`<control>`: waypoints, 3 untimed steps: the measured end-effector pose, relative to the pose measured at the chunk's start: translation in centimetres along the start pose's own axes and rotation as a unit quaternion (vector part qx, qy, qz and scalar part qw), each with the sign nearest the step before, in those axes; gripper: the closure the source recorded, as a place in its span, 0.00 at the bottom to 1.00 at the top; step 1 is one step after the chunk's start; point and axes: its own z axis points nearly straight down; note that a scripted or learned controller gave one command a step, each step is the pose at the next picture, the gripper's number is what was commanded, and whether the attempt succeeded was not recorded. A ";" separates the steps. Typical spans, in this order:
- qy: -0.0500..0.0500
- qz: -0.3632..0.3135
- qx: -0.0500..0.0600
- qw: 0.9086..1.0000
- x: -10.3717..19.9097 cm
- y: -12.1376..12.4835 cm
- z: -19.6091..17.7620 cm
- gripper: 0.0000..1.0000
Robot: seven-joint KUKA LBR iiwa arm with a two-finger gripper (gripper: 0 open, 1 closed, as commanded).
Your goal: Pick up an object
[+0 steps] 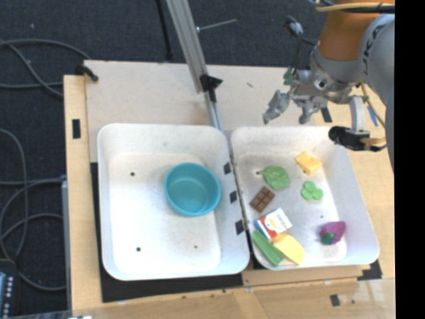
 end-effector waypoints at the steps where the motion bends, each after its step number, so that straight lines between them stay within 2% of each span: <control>1: 0.000 0.000 0.000 1.000 0.0 0.0 0.0 0.00; 3: -0.001 0.002 0.002 1.000 0.4 -0.8 8.9 0.00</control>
